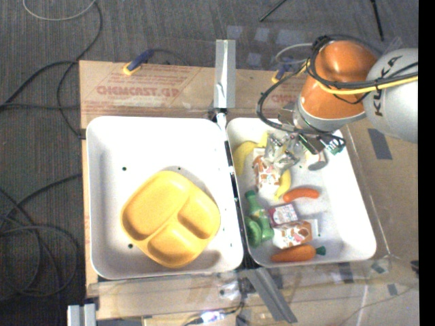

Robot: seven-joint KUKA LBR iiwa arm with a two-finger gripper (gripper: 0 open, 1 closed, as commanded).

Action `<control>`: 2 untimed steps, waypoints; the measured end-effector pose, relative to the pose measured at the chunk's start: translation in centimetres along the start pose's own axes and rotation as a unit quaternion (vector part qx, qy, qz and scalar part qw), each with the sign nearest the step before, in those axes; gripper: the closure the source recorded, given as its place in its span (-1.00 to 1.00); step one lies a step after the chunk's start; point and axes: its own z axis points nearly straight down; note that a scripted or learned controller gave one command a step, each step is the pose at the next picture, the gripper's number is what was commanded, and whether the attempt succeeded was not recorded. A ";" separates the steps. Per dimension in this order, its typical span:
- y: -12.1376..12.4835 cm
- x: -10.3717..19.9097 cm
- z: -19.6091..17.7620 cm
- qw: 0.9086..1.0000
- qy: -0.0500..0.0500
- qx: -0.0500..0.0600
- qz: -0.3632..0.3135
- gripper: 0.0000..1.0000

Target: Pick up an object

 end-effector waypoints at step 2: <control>0.4 -2.8 -8.9 0.980 0.014 -0.023 -0.198 1.00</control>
